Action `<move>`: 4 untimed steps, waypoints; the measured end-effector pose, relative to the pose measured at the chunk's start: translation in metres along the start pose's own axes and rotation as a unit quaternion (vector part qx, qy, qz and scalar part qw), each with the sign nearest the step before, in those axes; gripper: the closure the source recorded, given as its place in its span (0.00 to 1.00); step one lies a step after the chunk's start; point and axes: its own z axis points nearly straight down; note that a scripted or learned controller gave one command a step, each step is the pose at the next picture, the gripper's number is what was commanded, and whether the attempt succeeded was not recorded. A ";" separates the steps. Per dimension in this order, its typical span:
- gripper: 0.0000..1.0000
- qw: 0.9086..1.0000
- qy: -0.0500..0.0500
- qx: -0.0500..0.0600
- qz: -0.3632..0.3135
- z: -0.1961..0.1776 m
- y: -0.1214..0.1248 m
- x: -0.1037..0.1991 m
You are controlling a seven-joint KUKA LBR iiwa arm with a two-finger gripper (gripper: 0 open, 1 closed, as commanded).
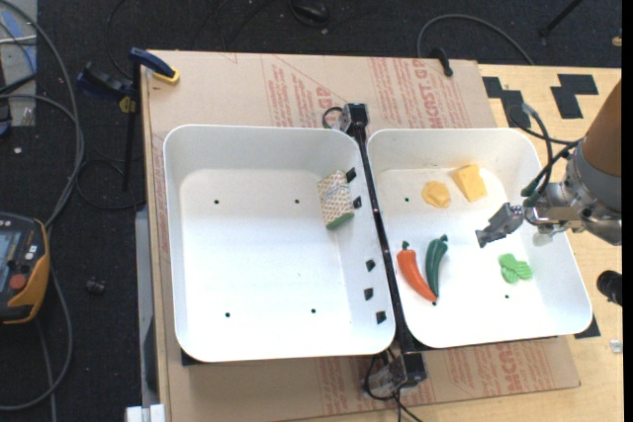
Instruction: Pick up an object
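My gripper hangs over the right side of the right bin, with the arm coming in from the right edge. Just below and right of it lies a small green leafy piece, apart from the gripper. Left of it, a dark green pepper and a red pepper lie side by side. A yellow block and a rounder orange-yellow piece sit toward the bin's back. Nothing shows in the gripper's grasp.
The left bin holds a patterned little box with a green piece beside it, close to the black divider between the bins. Cardboard lies under both bins, and cables run across the floor behind.
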 end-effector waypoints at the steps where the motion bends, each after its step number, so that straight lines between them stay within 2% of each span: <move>1: 0.00 1.000 0.000 0.000 0.000 0.061 0.001 0.006; 2: 0.00 1.000 0.000 0.000 0.001 0.123 -0.003 0.008; 3: 1.00 1.000 0.000 -0.002 0.001 0.111 -0.003 0.008; 4: 1.00 1.000 -0.001 -0.004 0.000 0.061 0.008 0.006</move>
